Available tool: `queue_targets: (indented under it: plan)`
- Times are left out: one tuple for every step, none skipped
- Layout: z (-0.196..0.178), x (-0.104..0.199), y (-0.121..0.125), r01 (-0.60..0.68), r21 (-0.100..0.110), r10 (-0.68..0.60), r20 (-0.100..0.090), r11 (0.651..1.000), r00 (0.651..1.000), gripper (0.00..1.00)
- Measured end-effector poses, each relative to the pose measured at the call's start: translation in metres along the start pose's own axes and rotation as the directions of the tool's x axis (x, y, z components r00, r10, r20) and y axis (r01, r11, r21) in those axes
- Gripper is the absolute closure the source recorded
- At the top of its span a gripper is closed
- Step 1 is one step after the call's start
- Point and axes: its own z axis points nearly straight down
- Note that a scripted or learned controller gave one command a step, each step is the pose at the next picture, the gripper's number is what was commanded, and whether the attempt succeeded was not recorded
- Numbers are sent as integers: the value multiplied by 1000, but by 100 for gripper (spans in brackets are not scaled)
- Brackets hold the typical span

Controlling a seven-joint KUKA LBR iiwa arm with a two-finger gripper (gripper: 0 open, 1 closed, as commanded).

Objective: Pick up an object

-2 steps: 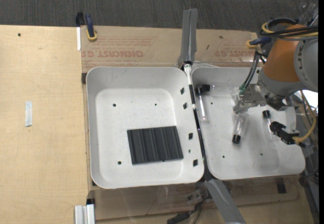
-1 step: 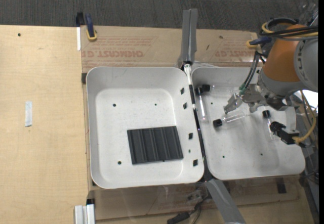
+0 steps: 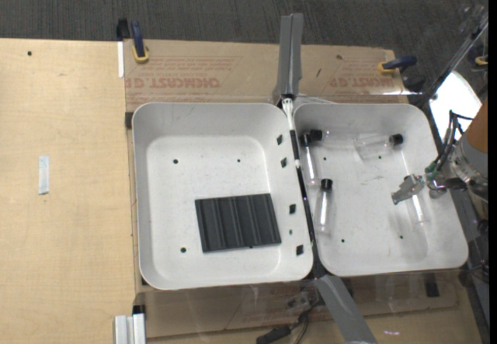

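Clear plastic is my target: a tube (image 3: 418,210) lies in the right bin (image 3: 373,261), just beside my tool (image 3: 409,189) on the side toward that bin's front wall, long axis running front to back, and whether my tool is apart or together I cannot tell.

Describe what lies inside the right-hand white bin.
Inside the right bin lie several clear tubes with black caps, hard to count because they are see-through. The end effector reaches in, covering part of the floor.
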Motion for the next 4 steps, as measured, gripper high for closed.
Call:
queue_targets:
  plan:
    - [36, 0, 65, 24, -1, -24, -8, 1000, 1000, 0]
    - [5, 12, 3, 350, -1, -350, 1, 937, 937, 0]
    - [-65, 4, -36, 616, -2, -616, 4, 788, 788, 0]
    - [-74, 3, -35, 615, -4, -614, 6, 789, 789, 100]
